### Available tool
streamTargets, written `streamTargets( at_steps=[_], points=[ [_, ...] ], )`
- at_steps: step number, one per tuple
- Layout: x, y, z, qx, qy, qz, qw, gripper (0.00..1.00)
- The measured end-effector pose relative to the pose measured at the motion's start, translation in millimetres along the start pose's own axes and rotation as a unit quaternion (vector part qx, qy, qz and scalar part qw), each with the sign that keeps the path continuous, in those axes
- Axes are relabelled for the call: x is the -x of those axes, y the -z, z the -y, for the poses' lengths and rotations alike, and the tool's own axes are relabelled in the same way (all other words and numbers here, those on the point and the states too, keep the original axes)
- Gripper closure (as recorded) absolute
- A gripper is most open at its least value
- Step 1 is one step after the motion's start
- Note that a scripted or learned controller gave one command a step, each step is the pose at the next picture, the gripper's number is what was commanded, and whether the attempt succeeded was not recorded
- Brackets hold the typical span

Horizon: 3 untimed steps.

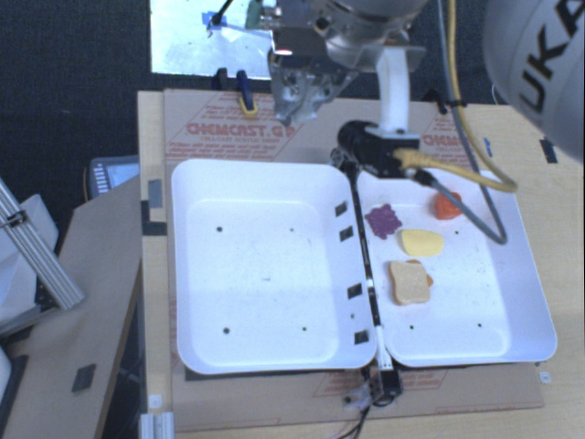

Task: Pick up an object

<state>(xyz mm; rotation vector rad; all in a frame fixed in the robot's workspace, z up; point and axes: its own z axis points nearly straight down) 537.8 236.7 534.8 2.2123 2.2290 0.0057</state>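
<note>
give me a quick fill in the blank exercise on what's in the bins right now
1. All the food pieces lie in the ____ bin as the camera sees it.
2. The purple grape bunch lies just above the ____ piece.
3. The slice of toast lies ____ the yellow piece in the picture.
4. The orange piece is the one nearest the bin's ____ edge.

Missing words: right; yellow; below; far
</note>
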Motion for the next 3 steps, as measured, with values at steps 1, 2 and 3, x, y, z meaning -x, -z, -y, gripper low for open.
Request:
streamTargets(
  at_steps=[1,2,3],
  points=[
    [2.2,0.2,0.6,-0.001,-0.001,0.0,1.0,0.0],
    [1.9,11.8,0.4,0.001,0.0,0.0,1.0,1.0],
    [1.9,11.4,0.5,0.0,0.0,0.0,1.0,0.0]
  ],
)
